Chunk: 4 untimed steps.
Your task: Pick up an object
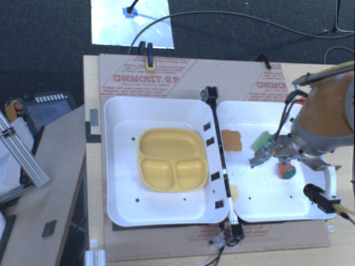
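While the gripper hangs over the right bin, I cannot tell its grasp.

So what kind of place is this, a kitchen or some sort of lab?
Most likely a robotics lab, not a kitchen: two white bins on a cardboard-covered bench, a robot arm reaching in, and cables across dark carpet.

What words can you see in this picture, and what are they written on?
"CHEMCAST GP" in red, on the brown board behind the left bin.
The same red print on the board behind the right bin at: cut off, not fully readable.
Keys on the handheld controller at left: too small to read.
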Available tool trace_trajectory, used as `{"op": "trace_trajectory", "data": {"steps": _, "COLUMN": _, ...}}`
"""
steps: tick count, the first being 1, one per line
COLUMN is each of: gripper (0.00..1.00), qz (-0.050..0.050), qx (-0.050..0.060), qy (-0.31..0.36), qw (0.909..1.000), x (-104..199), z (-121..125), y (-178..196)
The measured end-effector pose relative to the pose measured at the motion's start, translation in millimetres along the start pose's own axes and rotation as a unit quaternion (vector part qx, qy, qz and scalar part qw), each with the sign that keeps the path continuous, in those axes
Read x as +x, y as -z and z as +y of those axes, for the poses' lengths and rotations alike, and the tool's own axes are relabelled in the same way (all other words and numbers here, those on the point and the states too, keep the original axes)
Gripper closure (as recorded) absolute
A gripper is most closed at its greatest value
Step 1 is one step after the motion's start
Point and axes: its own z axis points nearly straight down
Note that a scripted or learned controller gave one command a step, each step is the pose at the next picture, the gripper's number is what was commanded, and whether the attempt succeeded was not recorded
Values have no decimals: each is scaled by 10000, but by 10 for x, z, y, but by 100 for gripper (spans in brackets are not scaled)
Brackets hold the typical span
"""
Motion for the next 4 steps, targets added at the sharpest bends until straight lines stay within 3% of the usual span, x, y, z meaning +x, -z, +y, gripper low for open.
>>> {"op": "trace_trajectory", "data": {"steps": 1, "gripper": 0, "qz": -2, "qx": 5, "qy": -6, "qw": 10000, "x": -39, "z": -24, "y": -621}}
{"op": "trace_trajectory", "data": {"steps": 2, "gripper": 100, "qz": -10, "qx": -29, "qy": 0, "qw": 10000, "x": -43, "z": -4, "y": -482}}
{"op": "trace_trajectory", "data": {"steps": 4, "gripper": 100, "qz": -17, "qx": -55, "qy": 7, "qw": 10000, "x": -173, "z": 29, "y": 462}}
